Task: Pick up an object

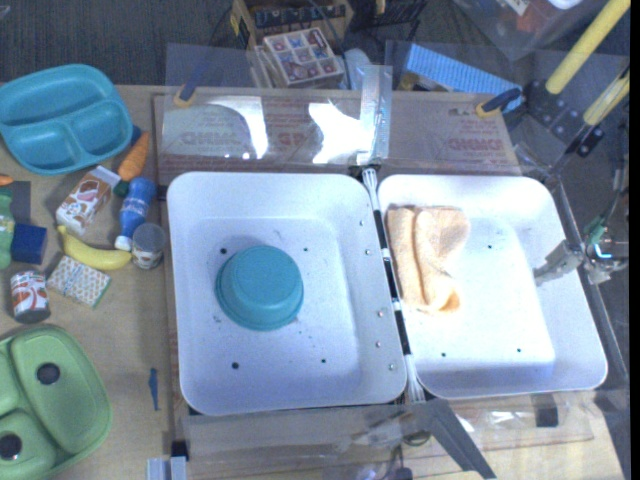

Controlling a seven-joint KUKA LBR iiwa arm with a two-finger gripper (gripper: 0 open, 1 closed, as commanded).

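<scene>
Two shallow white bins sit side by side mid-frame: left bin (pixel 200 358) w/ a teal bowl (pixel 260 286) upside down at its center-left, right bin (pixel 520 368) w/ a folded tan/orange cloth (pixel 428 253) lying in its upper left part, touching the wall next to the divider. Behind both bins, along the upper middle, a cardboard backboard (pixel 470 143) w/ shiny clear tape. Lower left corner: a green divided tray (pixel 50 408), partly cut off by the frame edge. Upper left: a teal divided plate (pixel 65 118). Between those, left of the left bin, a cluster of small items on the wood bench (pixel 130 368): small carton (pixel 85 200), blue bottle (pixel 133 208) w/ an orange piece above it, banana (pixel 95 253) just below the carton, a small grey can (pixel 148 243) by the banana's right end, a patterned packet (pixel 80 280), another small can (pixel 28 293) at far left. Gripper (pixel 560 263) is at the right edge of the right bin, mid-height, over the rim; well apart from the cloth and far from the bowl. It's small and blurry there, so can't tell whether the jaws are open or closed; nothing visibly between them. Yellow bars (pixel 600 23) cross the upper right corner.
</scene>
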